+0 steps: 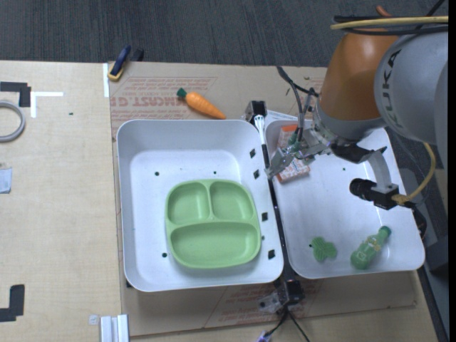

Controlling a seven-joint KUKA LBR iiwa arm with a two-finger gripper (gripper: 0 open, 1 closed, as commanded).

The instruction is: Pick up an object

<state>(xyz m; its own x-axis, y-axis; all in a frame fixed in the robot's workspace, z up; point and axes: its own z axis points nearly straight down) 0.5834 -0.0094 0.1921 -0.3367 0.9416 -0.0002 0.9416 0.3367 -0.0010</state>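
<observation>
My gripper [286, 157] hangs over the far left corner of the right bin [399, 262], close to the wall between the bins. A small red and white packet [294, 172] lies right under its tip; whether they touch is unclear. A green bottle [370, 249] lies on its side near the right bin's front right corner. Beside it, to the left, sits a small green lump [324, 249]. The arm's grey and orange body hides the far right part of that bin.
The left bin [135, 191] holds a green divided plate [212, 224]. A toy carrot [201, 104] lies on the cardboard beyond the left bin. A black fitting with a cable [373, 191] hangs over the right bin.
</observation>
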